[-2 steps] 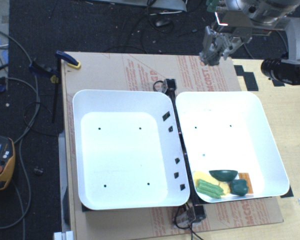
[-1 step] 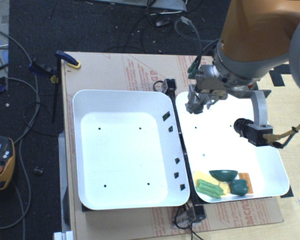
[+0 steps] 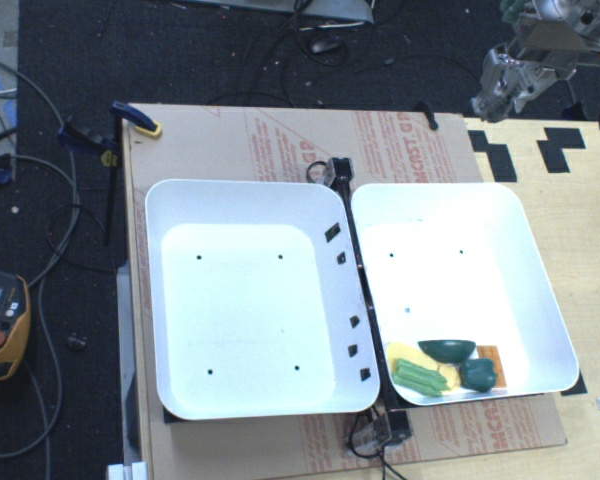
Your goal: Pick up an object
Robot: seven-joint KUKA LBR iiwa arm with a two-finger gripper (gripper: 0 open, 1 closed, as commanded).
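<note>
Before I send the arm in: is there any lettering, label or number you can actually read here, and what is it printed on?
Red lettering on the cardboard sheet behind the bins: printed, but reversed and too blurred to read.
Red lettering on the cardboard edge in front of the right bin: also unreadable.
Yellow-cased device at the left: no legible marking.
Objects in the right bin: no text seen.

Bins (image 3: 180, 218) smooth white plastic; bench board (image 3: 240, 138) matt cardboard-like.
</note>
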